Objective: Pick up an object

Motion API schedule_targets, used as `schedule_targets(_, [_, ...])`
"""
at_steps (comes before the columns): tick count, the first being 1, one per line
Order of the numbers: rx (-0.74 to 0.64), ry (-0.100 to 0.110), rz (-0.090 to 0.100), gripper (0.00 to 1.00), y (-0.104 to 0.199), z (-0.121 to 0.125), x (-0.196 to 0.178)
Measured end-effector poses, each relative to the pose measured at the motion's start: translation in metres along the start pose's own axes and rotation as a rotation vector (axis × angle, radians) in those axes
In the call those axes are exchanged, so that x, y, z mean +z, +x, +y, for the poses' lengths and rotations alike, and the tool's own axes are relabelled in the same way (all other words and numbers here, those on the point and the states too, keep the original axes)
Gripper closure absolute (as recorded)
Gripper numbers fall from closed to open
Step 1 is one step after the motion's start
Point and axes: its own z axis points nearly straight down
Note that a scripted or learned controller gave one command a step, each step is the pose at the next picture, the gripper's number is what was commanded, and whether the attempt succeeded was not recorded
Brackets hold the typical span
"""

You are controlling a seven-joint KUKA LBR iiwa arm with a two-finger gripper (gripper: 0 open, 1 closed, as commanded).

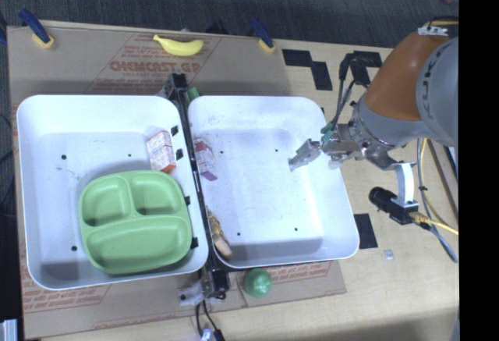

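Note:
My gripper (302,155) hangs over the right side of the right bin (257,250), with nothing seen in it. A pink and white wrapper (204,158) lies by that bin's left wall, well to the gripper's left. At the bin's front left corner rests a tan object (217,238). The left bin (47,121) holds a green divided plate (137,218) and a small red and white carton (161,150).
A yellow banana (178,44) lies on the cardboard behind the bins, and a green ball (257,282) in front of them. Blue clamps (37,27) (262,33) hold the cardboard's back edge. Black clips (179,87) join the bins. The arm and its cables fill the right side.

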Motion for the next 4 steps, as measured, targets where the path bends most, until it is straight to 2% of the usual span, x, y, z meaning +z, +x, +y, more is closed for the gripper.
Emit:
schedule_targets(1, [-0.002, 0.002, 0.000, 0.00, 0.000, -0.042, 0.077])
schedule_targets(2, [-0.003, 0.000, 0.000, 0.00, 0.000, -0.066, 0.105])
schedule_targets(3, [-0.004, 0.000, 0.000, 0.00, 0.010, -0.003, 0.105])
schedule_targets(4, [-0.007, 0.002, -0.001, 1.00, 0.009, -0.003, 0.095])
